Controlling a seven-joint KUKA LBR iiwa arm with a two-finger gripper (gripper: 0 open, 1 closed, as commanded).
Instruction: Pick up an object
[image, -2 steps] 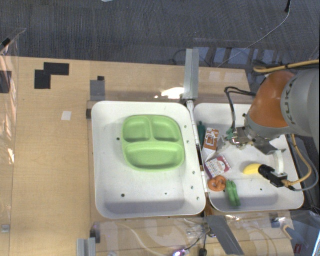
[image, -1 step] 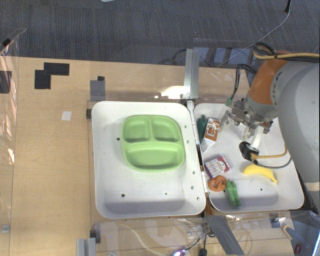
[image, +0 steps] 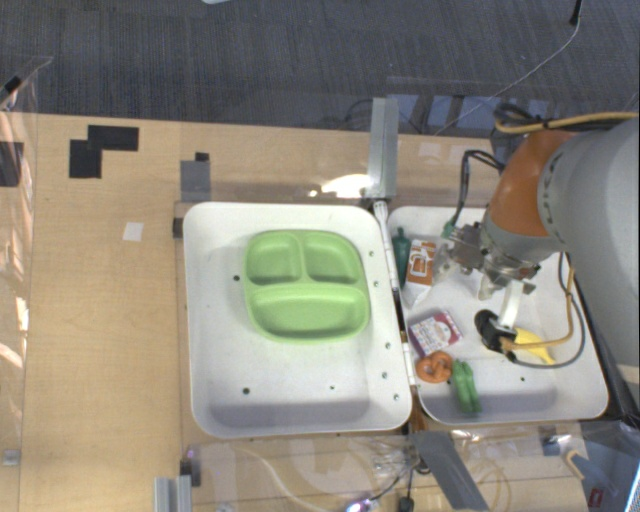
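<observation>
My gripper (image: 488, 282) hangs over the middle of the right bin (image: 585, 395), under the arm's orange band. Several small things lie along the bin's left side. A dark green item (image: 400, 250) lies by the top left wall, with a brown and white packet (image: 421, 262) beside it, just left of the gripper. Further toward the front lie a maroon and white packet (image: 433, 330), an orange ring-shaped piece (image: 433, 368) and a green object (image: 465, 388). I see nothing held by the gripper.
The left bin (image: 215, 400) holds a light green divided plate (image: 304, 284) in its middle. A metal post (image: 384, 150) stands at the back between the two bins. The wooden bench (image: 90, 330) stretches out to the left.
</observation>
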